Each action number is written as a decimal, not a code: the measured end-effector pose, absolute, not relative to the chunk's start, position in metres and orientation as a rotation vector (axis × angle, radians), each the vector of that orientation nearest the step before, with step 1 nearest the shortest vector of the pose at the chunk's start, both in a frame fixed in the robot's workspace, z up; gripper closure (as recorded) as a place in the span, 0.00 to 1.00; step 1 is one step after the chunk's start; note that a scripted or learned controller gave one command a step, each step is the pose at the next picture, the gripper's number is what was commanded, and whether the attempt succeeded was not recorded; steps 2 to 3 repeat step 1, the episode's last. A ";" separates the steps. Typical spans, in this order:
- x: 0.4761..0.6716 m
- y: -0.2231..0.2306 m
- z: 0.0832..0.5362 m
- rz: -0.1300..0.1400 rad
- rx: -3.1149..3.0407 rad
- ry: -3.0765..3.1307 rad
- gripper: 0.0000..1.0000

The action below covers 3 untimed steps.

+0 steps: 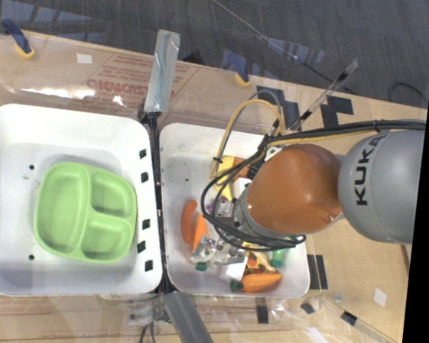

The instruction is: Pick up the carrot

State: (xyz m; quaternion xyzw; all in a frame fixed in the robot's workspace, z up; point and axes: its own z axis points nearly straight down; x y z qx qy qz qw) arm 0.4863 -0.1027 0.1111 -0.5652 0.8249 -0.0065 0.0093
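Note:
An orange carrot (pixel 190 224) lies in the right bin (pixel 173 171), left of centre, pointing up and down. My gripper (pixel 209 252) hangs just to its right and slightly lower, close to the carrot's lower end, under the orange wrist band (pixel 296 188). A second orange carrot-like piece (pixel 261 282) rests near the bin's front edge, below the wrist. The arm covers the middle of the bin.
The left bin (pixel 11 136) holds a green divided plate (pixel 85 211). Small toy items, one yellow (pixel 229 165) and some green bits (pixel 277 254), lie around the wrist in the right bin. Cables loop over the arm.

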 end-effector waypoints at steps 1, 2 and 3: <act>0.490 -0.091 0.270 -0.010 -1.506 2.748 1.00; 0.490 -0.091 0.270 -0.010 -1.506 2.748 1.00; 0.490 -0.091 0.270 -0.010 -1.506 2.748 1.00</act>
